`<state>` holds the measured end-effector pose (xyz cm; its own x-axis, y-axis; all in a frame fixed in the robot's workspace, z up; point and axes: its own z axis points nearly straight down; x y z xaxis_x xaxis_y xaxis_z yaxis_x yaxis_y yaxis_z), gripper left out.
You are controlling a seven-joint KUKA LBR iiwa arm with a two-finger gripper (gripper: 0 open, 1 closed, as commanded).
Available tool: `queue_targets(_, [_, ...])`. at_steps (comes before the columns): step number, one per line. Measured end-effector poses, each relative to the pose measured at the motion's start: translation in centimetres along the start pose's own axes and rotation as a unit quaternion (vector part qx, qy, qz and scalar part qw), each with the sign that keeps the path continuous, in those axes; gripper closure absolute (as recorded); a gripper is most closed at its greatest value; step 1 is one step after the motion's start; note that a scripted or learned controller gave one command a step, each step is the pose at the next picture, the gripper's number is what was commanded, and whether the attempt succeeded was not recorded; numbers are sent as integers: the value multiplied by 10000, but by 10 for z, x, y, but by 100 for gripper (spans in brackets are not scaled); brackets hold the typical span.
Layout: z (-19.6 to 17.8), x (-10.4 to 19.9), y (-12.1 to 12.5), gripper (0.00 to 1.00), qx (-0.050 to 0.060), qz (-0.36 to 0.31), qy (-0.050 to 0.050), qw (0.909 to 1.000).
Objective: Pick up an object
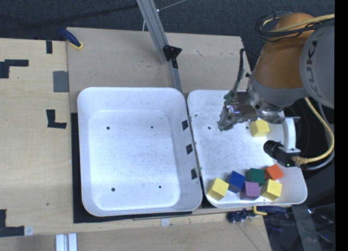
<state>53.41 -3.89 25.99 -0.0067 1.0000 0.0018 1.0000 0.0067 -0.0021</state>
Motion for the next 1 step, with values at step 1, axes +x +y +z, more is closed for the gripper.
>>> queue_targets(1, [-2, 49, -1, 100, -2, -5, -1, 10000])
